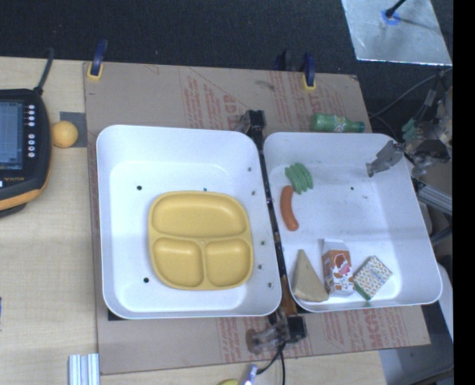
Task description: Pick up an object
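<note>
The gripper (379, 165) was a grey metal piece with a dark tapered finger, backed by tangled cables and pale fittings.

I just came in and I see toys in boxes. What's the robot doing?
The robot's tool is over the far right edge of the right bin, holding nothing. In that bin lie a hot dog, something green, a wedge and two small boxes. The left bin holds a yellow tray.

The setting is a robotics laboratory: a bench (29, 263) carries a clamped cardboard sheet (221, 95), two white bins (113, 215) side by side, and a robot teach pendant (9, 155) at its left edge.
</note>
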Tool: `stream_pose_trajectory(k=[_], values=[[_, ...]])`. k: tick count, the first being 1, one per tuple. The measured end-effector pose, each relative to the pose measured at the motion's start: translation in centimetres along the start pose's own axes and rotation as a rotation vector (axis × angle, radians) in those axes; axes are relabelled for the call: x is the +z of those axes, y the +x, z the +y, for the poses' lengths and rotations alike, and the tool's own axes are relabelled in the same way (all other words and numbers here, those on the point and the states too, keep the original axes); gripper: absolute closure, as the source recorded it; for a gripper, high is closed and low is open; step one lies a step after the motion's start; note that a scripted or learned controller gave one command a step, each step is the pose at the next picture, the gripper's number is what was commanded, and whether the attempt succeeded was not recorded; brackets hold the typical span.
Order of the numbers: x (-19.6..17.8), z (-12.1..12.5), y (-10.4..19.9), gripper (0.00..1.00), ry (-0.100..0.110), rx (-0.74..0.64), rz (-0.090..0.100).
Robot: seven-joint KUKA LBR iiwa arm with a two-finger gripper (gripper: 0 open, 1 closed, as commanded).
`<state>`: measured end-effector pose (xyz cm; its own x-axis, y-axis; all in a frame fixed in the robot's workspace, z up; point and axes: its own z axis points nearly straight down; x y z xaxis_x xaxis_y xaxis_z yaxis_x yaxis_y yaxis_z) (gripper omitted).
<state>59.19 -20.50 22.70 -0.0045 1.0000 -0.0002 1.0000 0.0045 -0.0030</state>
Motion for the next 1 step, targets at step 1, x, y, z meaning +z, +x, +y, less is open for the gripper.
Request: stream_pose_trajectory(k=[1], values=[[8.08, 3.14, 7.26, 0.0, 0.002, -0.001, 0.0]])
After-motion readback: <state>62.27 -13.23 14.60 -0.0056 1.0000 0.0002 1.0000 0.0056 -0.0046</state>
